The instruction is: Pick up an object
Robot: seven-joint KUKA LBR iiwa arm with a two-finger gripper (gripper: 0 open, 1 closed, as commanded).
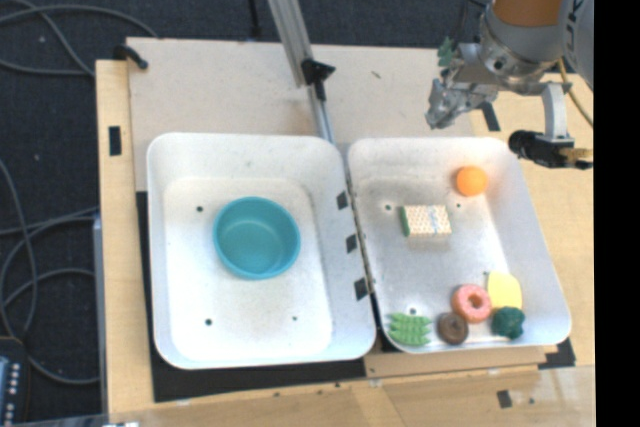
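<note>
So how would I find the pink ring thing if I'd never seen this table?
Look at the right-hand white bin, then go to its near corner, where small toys sit bunched together. The pink donut lies there, touching a yellow piece and a smaller brown donut. It is the only pink ring with a hole in the middle.

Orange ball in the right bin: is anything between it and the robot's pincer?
Nothing visible blocks it. The pincer hangs above the right bin's far edge, and the orange ball sits just below it with bare bin floor around; the sponge block lies off to one side.
</note>
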